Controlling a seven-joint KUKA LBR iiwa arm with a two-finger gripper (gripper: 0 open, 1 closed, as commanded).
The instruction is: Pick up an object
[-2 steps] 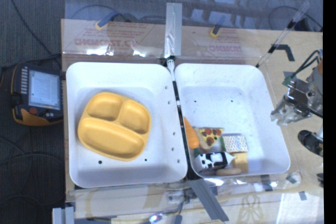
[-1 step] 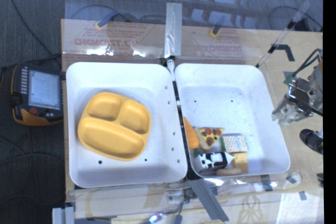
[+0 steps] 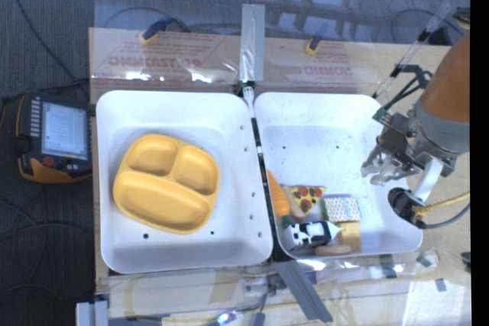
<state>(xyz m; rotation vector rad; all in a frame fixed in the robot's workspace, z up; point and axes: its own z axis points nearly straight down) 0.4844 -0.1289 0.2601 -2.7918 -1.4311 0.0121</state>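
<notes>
The gripper (image 3: 384,166) hangs over the right edge of the right bin (image 3: 321,114), below the arm's orange band. Whether it is apart or together cannot be told from this view; nothing is seen held in it.

Take the right bin as the landmark. The candidate objects lie clustered in its near corner zone, along the near wall and toward the centre divider. From the gripper, the cluster lies toward the near-left, not directly beneath it.

Nearest to the gripper is the grey speckled block (image 3: 341,207). Just beside it, toward the divider, lies the pizza-print card (image 3: 307,197). Against the divider wall lies the orange carrot (image 3: 278,197), its long axis running roughly along the divider. At the near wall lies the black-and-white toy (image 3: 307,234), with a tan piece (image 3: 344,237) touching it on the gripper's side.

The yellow divided plate (image 3: 166,181) sits in the left bin (image 3: 130,107), well apart.

Judgement: the coming move requires travel toward the divider and the near wall, then descent.
</notes>
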